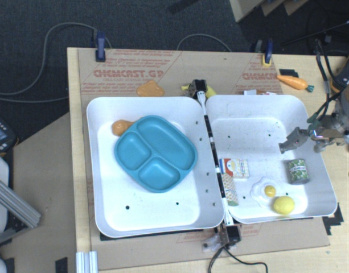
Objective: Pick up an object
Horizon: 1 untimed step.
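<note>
this is a robotics lab or test cell, not a home. a plywood bench (163, 67) stamped with red supplier lettering is held down by blue clamps (99, 45), well to the left of the gripper (311, 136). two white bins (100, 152) sit side by side on it, holding toy food such as a plastic lemon (284, 205) just below the gripper. loose cables (43, 50) trail over dark carpet (134, 10) beyond the bench, and an aluminium extrusion rail (15, 201) lies at the far left.
</note>
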{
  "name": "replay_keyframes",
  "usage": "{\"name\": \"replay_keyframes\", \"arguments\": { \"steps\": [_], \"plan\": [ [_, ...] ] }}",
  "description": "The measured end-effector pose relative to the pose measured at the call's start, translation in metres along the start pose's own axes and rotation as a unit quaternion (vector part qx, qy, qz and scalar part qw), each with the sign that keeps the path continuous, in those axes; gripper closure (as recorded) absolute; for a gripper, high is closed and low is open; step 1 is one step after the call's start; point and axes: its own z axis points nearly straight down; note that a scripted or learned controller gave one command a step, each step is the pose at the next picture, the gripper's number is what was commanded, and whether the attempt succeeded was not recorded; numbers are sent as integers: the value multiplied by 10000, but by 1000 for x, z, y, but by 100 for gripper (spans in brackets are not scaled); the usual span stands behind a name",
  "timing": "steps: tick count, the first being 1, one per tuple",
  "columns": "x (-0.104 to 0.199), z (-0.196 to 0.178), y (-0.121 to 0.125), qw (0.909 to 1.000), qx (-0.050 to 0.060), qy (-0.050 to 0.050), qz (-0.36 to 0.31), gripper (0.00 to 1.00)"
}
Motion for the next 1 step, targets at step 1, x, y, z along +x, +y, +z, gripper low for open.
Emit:
{"name": "replay_keyframes", "arguments": {
  "steps": [1],
  "plan": [
    [-55,117,45,10000,48,7,14,0]
  ]
}}
